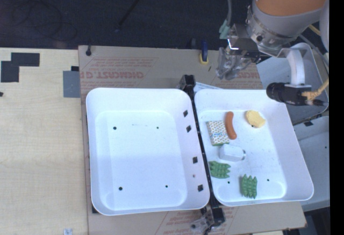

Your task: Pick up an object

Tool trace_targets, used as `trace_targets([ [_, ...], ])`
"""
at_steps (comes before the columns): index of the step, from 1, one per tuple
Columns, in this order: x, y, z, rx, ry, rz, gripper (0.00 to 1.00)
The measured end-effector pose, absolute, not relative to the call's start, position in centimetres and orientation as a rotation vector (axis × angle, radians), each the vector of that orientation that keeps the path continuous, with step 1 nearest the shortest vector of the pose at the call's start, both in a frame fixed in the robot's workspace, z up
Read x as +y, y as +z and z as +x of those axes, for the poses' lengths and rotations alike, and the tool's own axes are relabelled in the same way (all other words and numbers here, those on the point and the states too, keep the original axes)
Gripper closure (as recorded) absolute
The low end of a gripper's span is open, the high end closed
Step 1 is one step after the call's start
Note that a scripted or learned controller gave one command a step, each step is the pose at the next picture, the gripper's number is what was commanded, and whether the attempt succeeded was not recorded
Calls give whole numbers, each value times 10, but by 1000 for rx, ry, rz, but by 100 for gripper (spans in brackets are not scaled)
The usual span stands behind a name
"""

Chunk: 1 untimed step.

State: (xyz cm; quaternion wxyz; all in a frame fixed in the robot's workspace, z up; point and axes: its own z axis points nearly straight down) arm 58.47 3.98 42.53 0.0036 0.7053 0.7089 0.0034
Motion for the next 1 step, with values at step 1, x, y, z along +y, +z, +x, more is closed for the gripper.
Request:
trace_targets([
  [1, 75, 360, 570, 2228, -10, 2223, 100],
])
